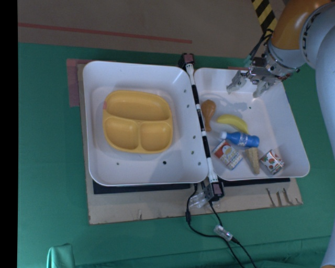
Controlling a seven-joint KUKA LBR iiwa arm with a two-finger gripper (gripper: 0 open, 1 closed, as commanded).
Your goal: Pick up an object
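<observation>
Jaws [249, 87] hang released above right bin [293, 137]; can [271, 161] label unreadable.

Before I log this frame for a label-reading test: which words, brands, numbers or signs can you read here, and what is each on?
No text reads clearly enough to quote.
Blue bottle: white label band, print too small to read.
Small carton: red and white printed face, blurred.
Can: red and white label, blurred.
Black and yellow hazard stripes at the top: a warning marking, no letters.
</observation>
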